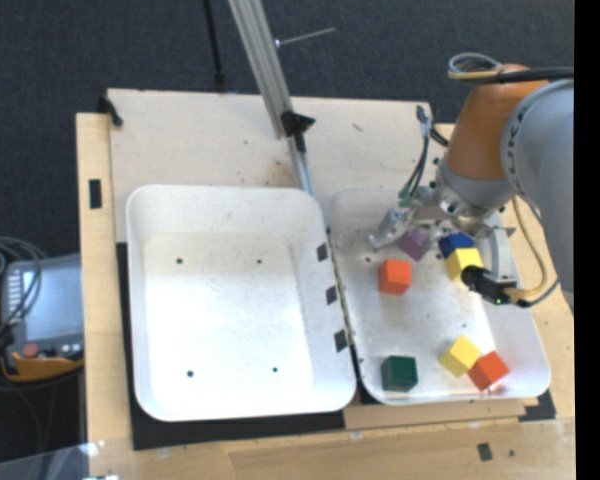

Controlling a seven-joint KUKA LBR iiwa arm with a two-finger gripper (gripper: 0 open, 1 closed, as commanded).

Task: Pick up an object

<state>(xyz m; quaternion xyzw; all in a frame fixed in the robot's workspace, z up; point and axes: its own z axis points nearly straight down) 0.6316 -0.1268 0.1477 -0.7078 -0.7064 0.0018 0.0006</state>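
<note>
Gripper (412,230) low in right bin (525,343), fingers astride purple block (416,245) but closure can't tell. No lift yet. Orange cube (395,276) adjacent. Pick approx. half done.

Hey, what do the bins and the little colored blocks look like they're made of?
The bins look like thin molded plastic: matte white, with rounded corners and a raised rim. The blocks, such as the orange one and the green one, look like painted wood or solid plastic: flat even color, sharp edges, little shine. The view cannot settle which.
</note>
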